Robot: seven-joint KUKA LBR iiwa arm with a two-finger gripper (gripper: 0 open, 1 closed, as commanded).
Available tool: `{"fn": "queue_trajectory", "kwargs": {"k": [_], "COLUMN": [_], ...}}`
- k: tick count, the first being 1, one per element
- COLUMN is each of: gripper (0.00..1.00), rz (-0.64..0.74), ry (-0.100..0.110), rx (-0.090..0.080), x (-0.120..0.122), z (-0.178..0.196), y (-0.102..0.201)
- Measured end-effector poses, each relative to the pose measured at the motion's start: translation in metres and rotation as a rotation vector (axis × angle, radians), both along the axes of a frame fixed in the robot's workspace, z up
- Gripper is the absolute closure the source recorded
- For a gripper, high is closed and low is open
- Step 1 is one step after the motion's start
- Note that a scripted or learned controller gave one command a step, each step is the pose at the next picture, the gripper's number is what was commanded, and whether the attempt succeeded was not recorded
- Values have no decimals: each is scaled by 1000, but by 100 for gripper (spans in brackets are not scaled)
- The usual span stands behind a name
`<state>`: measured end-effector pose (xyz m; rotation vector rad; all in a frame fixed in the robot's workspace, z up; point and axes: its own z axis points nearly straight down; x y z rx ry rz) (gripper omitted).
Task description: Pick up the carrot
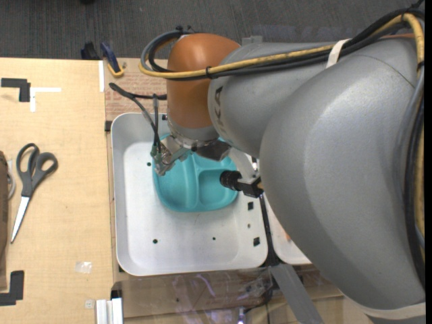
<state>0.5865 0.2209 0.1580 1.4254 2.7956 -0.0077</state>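
The carrot I could not make out; my own arm [324,127] covered much of the bins. My gripper [164,155] was low inside the left white bin [135,248], just at the upper left rim of a teal divided dish [196,191] that lay in this bin. If my jaws were open or closed, or had anything between them, I cannot tell. A pair of scissors [30,174] lay on the wooden bench [61,113], well apart to the left

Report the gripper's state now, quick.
Gripper: cannot be told. It sits low in the left shallow white bin, at the left edge of the teal plastic divided dish.
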Motion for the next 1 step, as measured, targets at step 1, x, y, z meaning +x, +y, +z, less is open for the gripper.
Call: {"fn": "queue_trajectory", "kwargs": {"k": [1], "gripper": [100], "rz": [1], "ry": [1], "rx": [-4], "x": [0], "z": [8], "y": [-1]}}
